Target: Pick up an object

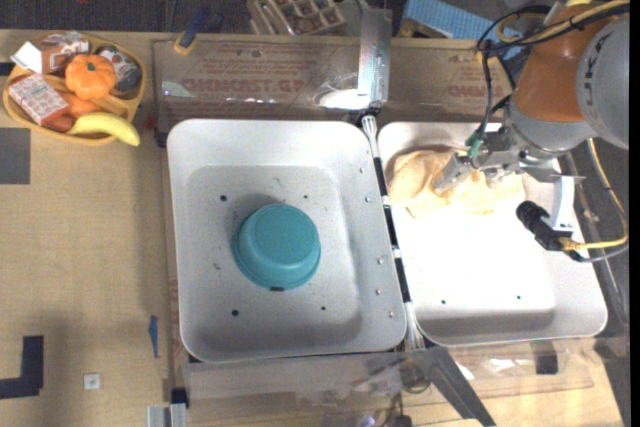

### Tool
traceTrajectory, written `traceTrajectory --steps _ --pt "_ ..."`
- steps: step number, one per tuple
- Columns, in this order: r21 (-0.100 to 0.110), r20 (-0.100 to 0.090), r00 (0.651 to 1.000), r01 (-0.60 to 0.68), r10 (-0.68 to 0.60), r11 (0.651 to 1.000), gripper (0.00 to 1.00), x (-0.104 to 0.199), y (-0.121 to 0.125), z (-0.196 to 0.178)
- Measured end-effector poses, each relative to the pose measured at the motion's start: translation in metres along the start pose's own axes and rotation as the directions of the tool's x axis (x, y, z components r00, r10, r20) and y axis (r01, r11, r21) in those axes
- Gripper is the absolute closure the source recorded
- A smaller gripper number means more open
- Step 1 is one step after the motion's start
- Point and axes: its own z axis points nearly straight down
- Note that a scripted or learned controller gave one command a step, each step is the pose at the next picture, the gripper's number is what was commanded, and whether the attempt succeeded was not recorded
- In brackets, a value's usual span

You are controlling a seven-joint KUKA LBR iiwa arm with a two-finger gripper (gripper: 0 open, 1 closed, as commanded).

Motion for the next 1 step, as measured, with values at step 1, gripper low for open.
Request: traceTrajectory --steps 1 --pt "-0.003 0.003 0.987 0.160 -0.160 0.987 0.00 0.0076 0.0497 0.0316"
